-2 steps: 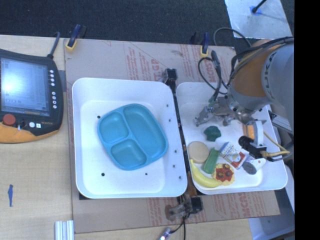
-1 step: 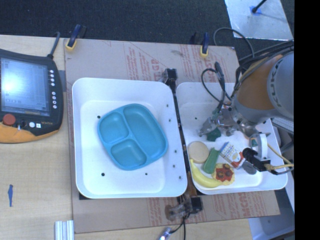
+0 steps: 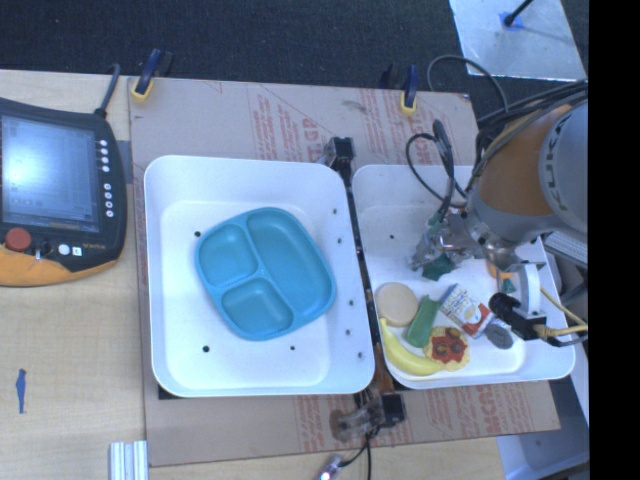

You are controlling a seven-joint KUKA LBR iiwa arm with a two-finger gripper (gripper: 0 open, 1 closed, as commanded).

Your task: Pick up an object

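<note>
My gripper (image 3: 432, 255) is low in the right bin (image 3: 388, 200), near its middle, reaching in from the right. A small dark teal object (image 3: 437, 268) lies right at its tip; whether it is gripped is hidden. In front of it lie a round tan piece (image 3: 397, 303), a green piece (image 3: 423, 320), a yellow banana (image 3: 405, 356), a red-and-yellow toy (image 3: 449, 347), a small white packet (image 3: 462, 308) and a grey piece (image 3: 499, 336).
The left bin (image 3: 160, 268) holds a blue divided plate (image 3: 263, 272). A teach pendant (image 3: 55, 193) rests on the bench at far left. Blue-and-yellow clamps (image 3: 146, 76) hold the board's back edge. Cables loop above the right bin.
</note>
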